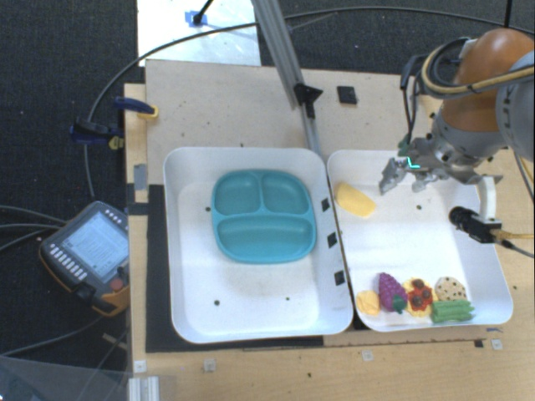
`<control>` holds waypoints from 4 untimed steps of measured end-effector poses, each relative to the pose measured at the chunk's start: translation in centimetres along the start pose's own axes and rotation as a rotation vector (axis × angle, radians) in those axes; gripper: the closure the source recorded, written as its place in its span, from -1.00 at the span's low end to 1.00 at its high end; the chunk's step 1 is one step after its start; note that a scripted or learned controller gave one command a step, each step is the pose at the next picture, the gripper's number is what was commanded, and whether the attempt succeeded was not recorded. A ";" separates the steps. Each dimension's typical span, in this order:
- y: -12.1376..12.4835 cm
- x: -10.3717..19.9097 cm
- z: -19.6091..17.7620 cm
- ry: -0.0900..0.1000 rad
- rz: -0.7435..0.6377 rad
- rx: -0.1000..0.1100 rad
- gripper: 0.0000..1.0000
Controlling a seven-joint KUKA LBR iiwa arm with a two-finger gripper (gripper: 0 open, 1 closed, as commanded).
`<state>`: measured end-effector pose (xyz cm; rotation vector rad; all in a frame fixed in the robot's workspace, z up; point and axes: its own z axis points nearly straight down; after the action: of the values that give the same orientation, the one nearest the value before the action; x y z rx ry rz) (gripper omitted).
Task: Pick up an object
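Note:
My gripper [404,180] hangs over the back of the right bin [418,241], its two grey fingers apart and nothing between them. A yellow lump [355,200] lies on the bin floor just left of the fingers, near the bin's left wall. Along the bin's front edge sits a row of toy foods: a yellow piece [368,302], purple grapes [389,291], a small pizza-like piece [418,295], a speckled cookie [450,288] and a green piece [452,310].
The left bin [192,307] holds a teal divided plate [263,216]. A grey pole [280,40] slants down to the seam between the bins. A teach pendant [88,253] and cables lie off the bench at left.

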<state>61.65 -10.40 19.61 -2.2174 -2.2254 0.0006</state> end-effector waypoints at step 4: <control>-0.5 -0.4 9.5 -0.001 0.002 -0.005 1.00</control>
<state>61.12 -10.82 10.08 -2.2223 -2.2264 -0.0047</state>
